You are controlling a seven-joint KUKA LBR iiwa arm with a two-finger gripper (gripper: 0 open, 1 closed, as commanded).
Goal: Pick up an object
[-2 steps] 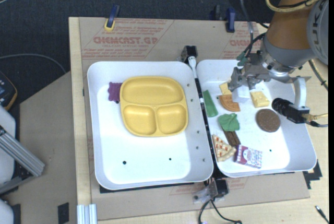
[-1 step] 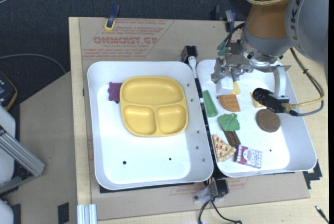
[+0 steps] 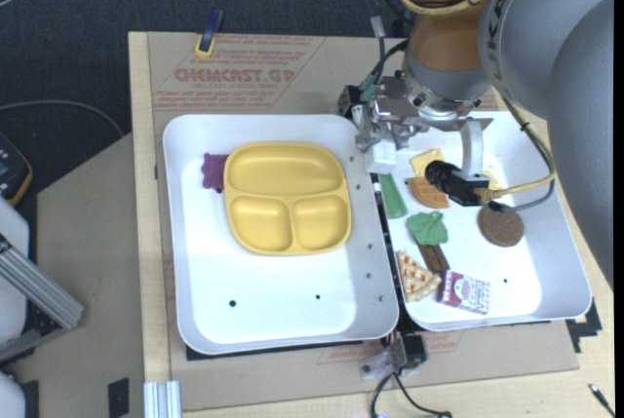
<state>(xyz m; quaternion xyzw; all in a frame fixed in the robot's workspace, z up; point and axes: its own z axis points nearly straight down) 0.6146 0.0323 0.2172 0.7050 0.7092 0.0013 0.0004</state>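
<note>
My tool (image 3: 390, 129) sits at the right bin's (image 3: 546, 294) eleven o'clock corner; I cannot tell its state. Below it, toward six o'clock, lie a green stick (image 3: 392, 195), green leaf (image 3: 427, 228) and waffle piece (image 3: 417, 276). The yellow divided plate (image 3: 288, 196) fills the left bin (image 3: 195, 289).

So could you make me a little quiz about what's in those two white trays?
1. True or false: the yellow plate lies in the left bin.
2. Which thing lies nearest the right bin's front edge? A) brown disc B) waffle piece C) green stick
3. Fill in: a ___ thing peeks out from the plate's left side.

Key: 1 true; 2 B; 3 purple.
</note>
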